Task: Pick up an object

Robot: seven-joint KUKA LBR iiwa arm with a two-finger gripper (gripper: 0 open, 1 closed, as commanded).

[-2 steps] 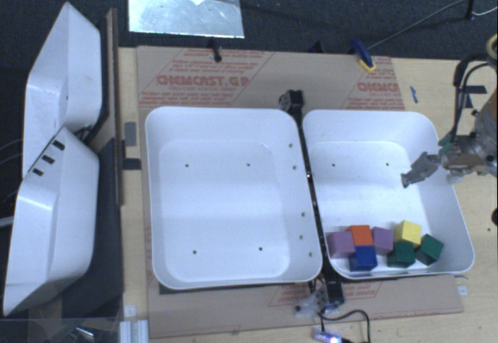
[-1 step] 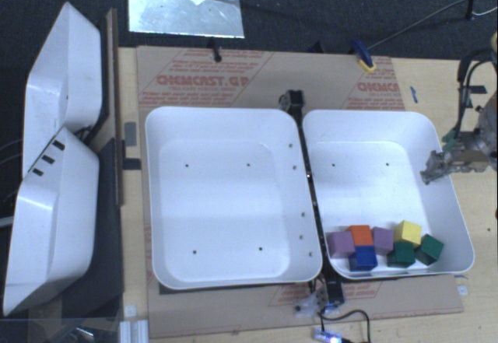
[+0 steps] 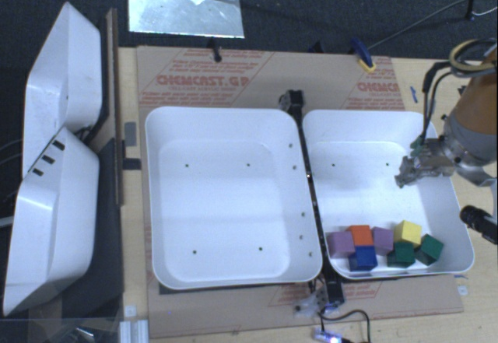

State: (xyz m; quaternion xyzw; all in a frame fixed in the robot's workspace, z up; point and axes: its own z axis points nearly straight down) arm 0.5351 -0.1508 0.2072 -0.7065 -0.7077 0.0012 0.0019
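Down in the near corner of the right-hand bin (image 3: pixel 436 178) sits a huddle of small blocks, packed against the front wall: a purple block (image 3: pixel 340 243) at the left end, an orange block (image 3: pixel 360 234) behind a blue block (image 3: pixel 362 257), a second lilac block (image 3: pixel 382 238), then a yellow block (image 3: pixel 408 232) with two dark green blocks (image 3: pixel 401 255) and (image 3: pixel 429 247) at its foot. Any of them would do for the pick, and none has been lifted; they all rest on the bin floor.

The gripper (image 3: pixel 409 170) hangs over the right side of that same bin, further back, well apart from the cluster and with bare white floor between them. From here I cannot tell how far its fingers are spread, and nothing is visibly held between them. I'd judge the job hardly begun: the claw has yet to come forward over the blocks, descend, close on one and raise it. The tight packing looks like the awkward part.

The left-hand bin (image 3: pixel 226 201) lies alongside, and the grey arm (image 3: pixel 475 124) enters from the right
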